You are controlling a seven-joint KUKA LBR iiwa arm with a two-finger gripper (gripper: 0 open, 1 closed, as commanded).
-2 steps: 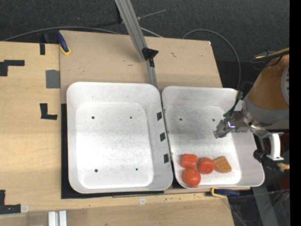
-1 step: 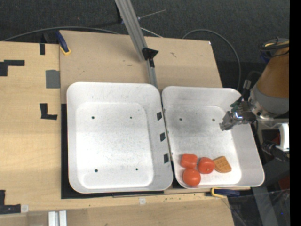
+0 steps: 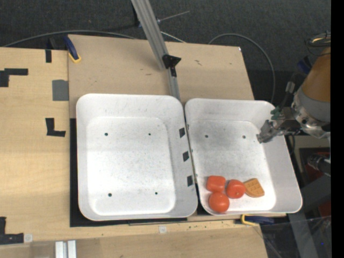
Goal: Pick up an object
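Nothing picked yet. Gripper [image 3: 267, 131] at right bin's [image 3: 279, 160] three o'clock rim, grip state impossible to tell. Three red tomatoes [image 3: 224, 191] and orange cracker [image 3: 254, 187] untouched at five o'clock.

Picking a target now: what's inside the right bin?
The right bin holds three red round objects clustered near its front edge, with an orange piece beside them. Nothing is visibly covered.

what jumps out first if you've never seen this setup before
The eye goes to the three red round objects clustered in the near corner of the right bin, with an orange piece beside them. Next comes the pincer reaching in over that bin's right rim. The left bin sits alongside.
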